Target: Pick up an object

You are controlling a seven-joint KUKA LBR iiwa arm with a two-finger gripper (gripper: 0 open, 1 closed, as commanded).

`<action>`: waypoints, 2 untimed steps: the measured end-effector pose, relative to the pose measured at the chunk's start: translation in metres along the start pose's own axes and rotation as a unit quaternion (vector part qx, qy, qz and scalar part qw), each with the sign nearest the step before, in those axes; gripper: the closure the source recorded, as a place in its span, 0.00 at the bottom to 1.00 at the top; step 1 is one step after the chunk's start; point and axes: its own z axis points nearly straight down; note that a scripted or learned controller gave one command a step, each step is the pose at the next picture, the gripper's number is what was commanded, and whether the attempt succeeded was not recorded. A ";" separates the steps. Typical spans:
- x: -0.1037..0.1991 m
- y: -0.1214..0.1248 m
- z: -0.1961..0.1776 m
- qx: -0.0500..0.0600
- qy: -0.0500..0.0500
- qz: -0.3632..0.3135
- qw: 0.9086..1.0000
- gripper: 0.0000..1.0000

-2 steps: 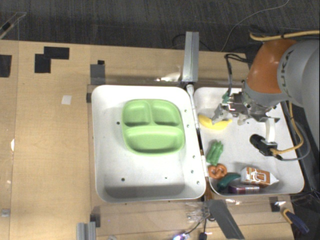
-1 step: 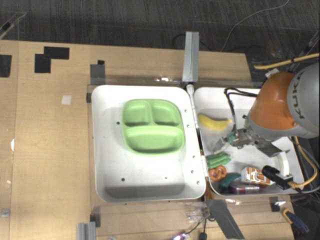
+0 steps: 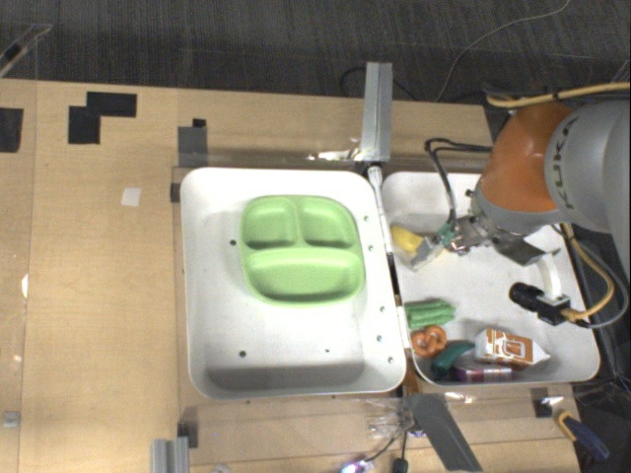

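While the arm (image 3: 552, 166) reaches in, a yellow object (image 3: 405, 236) lies in the right bin (image 3: 493, 284).

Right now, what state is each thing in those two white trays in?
Green divided plate: lying flat in the left bin, compartments bare.
Yellow object: in the right bin, at the gripper.
Green toy: lying on its side.
Pretzel: lying flat.
Small carton: lying on its side.

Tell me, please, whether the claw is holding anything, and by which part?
It cannot be told: the claw sits right beside the yellow object in the right bin, with no visible hold.
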 end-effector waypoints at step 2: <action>-0.027 0.064 0.005 0.021 0.011 -0.085 0.996 0.00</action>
